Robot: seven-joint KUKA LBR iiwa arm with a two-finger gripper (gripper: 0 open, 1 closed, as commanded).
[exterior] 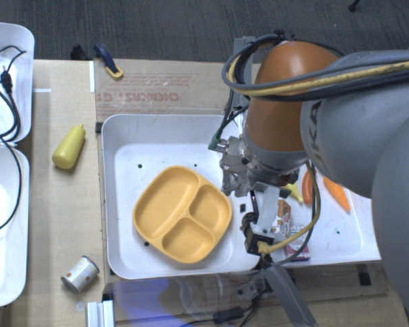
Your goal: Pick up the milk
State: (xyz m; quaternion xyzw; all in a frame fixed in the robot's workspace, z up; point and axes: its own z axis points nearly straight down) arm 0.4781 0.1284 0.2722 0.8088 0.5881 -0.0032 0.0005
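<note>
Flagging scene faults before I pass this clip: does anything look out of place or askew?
Yes. A yellow squeeze bottle and a small can lie on their sides on the bench, outside the right bin. Black cables trail across the left bin, which looks odd for a work bin.

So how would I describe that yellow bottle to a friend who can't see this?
Find the white bin holding the yellow divided plate. On the bare bench just left of it, near its top corner, lies a yellow squeeze bottle. Unlike the silver can lower down, it is plain yellow and tapered.
</note>
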